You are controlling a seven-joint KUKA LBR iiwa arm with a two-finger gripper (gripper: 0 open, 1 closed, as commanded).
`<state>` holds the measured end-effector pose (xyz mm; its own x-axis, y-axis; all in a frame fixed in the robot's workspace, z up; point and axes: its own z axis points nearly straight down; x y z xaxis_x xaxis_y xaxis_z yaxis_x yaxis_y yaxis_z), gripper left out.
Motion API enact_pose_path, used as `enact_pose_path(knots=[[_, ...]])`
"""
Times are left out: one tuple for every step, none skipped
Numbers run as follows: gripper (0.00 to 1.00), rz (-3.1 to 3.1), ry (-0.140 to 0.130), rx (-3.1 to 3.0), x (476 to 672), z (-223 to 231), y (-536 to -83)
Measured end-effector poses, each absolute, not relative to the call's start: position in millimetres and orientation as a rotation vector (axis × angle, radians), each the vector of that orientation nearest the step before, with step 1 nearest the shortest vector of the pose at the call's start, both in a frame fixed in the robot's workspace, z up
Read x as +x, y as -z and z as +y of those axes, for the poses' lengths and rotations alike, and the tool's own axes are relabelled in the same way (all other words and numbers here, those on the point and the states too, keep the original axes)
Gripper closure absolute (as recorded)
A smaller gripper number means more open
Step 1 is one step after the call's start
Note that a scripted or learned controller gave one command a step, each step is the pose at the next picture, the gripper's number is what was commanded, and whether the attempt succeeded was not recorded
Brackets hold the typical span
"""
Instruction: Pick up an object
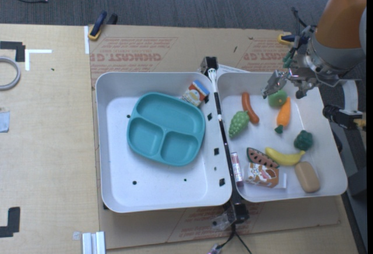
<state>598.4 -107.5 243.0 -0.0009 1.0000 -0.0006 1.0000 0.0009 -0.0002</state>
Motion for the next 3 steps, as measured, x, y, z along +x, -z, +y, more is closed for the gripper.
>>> enact_pose_path(knots=[[0.00,2.219,0.001,2.225,596.8,-149,-121],[0.00,2.218,0.001,2.225,597.9,-161,-92],[0.00,2.217,0.003,2.220,625.1,-101,-93]])
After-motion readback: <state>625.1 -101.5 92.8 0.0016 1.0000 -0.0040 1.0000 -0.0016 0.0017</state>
